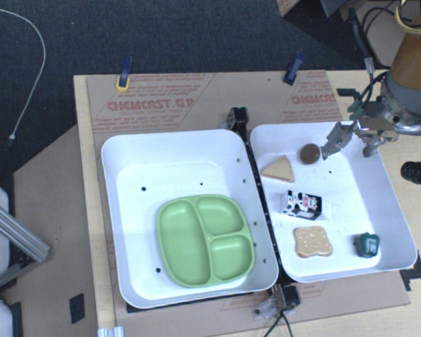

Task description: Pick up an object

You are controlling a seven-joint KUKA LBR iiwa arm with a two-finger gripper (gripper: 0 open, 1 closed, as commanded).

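Spread wide, my pincer (351, 142) hangs over the far part of the right bin (387, 190), one finger (334, 142) reaching toward the bin's middle and the other (370, 147) nearer its outer wall, with nothing between them. Just beside the tip of the inner finger, on the side away from my wrist, lies a small round brown object (309, 153), close enough that I cannot tell whether they touch. A little further that way and slightly nearer the camera rests a tan wedge (279, 170). Nearer the camera from my pincer sits a black-and-white printed packet (302, 204), and beyond that a toast-shaped beige piece (313, 242). A small teal object (367, 245) lies near the bin's front corner, on the wrist side of the toast piece. Well apart from my pincer, across the divide between the bins, the left bin (126, 169) holds a green divided plate (205, 238). Both bins rest on a cardboard sheet (192, 95) covering the table.
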